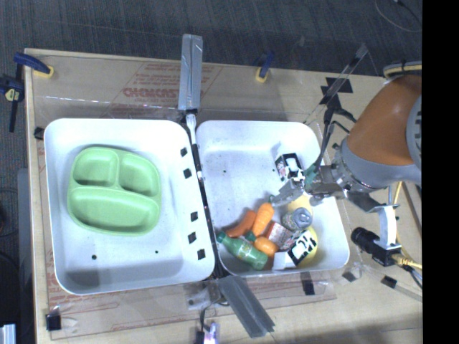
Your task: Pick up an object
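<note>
Two white bins are seen side by side on the bench [86,77]. The left bin [57,256] is occupied by a green divided tray [115,189]. In the right bin [229,142], a heap of small objects is gathered near the front corner: carrots [261,219], a green bottle [242,249], a yellow item [307,246]. The gripper [295,189] is poised just above the heap; how its jaws stand cannot be told.

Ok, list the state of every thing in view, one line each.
green divided plate: lying flat, right way up, in the left bin
orange carrot: lying tilted among the pile in the right bin
green bottle: lying on its side
yellow object: resting against the bin's front right corner
gripper: low over the pile
</note>
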Available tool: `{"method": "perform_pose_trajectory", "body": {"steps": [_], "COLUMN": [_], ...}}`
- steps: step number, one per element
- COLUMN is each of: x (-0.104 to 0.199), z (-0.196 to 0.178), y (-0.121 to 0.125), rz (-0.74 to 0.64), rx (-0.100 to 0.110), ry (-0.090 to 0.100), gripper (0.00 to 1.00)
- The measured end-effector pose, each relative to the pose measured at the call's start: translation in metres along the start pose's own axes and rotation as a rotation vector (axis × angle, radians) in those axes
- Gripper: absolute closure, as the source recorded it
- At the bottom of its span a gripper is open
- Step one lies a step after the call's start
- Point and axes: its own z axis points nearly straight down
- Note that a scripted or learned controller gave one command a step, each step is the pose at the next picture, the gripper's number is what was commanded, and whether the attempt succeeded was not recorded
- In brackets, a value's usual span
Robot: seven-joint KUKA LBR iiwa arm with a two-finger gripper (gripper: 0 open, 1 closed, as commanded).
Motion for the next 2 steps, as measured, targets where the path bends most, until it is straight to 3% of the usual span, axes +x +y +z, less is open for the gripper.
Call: {"method": "perform_pose_trajectory", "body": {"steps": [1, 2], "x": [0.001, 0.022], "z": [0.135, 0.135], "y": [0.057, 0.017], "rz": [-0.033, -0.115], "rx": [-0.008, -0.029], "ry": [-0.002, -0.015], "gripper": [0.00, 0.00]}}
